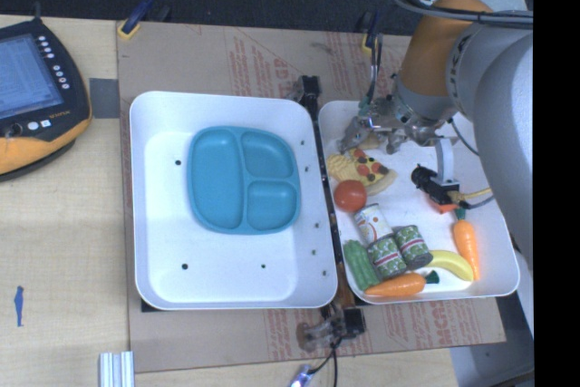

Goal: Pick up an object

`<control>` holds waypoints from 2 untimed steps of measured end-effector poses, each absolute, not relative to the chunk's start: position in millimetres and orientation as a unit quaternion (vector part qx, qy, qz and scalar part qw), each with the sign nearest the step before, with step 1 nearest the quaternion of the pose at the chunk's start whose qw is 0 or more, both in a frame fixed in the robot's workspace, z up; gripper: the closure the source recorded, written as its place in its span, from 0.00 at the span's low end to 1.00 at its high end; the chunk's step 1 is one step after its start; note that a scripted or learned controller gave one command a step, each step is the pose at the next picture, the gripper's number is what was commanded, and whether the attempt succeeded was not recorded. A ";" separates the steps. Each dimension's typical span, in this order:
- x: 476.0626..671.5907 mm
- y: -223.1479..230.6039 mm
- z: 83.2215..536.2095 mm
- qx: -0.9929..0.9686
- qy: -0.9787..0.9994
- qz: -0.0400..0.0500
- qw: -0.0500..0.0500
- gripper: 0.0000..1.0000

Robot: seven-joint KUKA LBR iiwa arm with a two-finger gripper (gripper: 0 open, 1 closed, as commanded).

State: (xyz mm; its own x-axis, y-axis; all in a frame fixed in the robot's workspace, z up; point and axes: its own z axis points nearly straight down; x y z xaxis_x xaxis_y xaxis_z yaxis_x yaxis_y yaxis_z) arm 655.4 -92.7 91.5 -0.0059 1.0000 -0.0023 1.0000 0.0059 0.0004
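Observation:
My gripper [373,137] hangs over the far end of the right bin [501,278], open, with nothing between its fingers. Just in front of it lies a toy pizza slice [364,170], and a red tomato [350,195] sits beside that. Further forward are a small white can [370,222], two green cans [399,251], a green cucumber [358,266], a banana [451,265], and two carrots, one upright at the right [465,246] and one along the near wall [395,287].
The left bin [163,281] holds a blue divided plate [243,178]. A control pendant with a screen [32,95] rests on the bench at far left. The arm's grey and orange body [471,59] looms over the right bin's far right side.

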 end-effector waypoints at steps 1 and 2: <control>656.1 -93.5 102.3 0.704 0.710 0.000 0.003 1.00; 656.1 -93.6 102.3 0.704 0.710 0.000 0.003 0.00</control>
State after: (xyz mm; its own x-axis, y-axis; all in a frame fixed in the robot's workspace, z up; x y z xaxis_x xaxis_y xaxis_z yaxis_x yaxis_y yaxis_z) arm 656.1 -93.6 102.3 -0.0090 0.9999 -0.0045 1.0000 0.0090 0.0038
